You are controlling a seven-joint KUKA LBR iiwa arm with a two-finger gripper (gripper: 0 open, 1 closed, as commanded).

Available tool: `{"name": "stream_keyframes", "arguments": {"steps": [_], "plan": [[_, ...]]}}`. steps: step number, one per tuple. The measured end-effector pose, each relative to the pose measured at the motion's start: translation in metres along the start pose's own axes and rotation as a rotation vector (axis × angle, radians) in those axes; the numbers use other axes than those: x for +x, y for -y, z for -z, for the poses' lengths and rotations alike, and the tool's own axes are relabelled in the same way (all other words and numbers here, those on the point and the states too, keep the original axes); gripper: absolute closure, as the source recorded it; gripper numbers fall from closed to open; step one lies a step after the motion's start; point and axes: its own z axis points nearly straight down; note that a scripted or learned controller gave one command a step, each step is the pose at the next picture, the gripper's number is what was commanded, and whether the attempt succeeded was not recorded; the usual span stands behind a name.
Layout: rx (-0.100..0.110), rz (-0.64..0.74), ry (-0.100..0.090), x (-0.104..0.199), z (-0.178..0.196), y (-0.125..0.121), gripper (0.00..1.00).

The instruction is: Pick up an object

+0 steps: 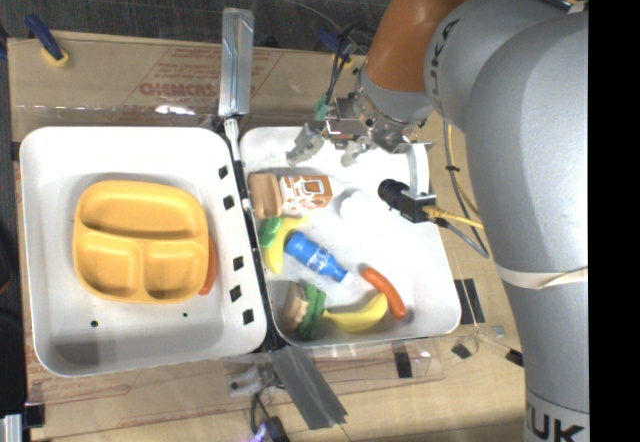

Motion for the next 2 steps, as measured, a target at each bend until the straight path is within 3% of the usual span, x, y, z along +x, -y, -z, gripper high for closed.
{"name": "stream_keyframes", "arguments": {"steps": [1, 2], "plan": [[0.001, 0.006, -0.001, 0.001, 0.010, -0.001, 1.00], [0.001, 0.010, -0.002, 0.002, 0.020, -0.001, 1.00]]}}
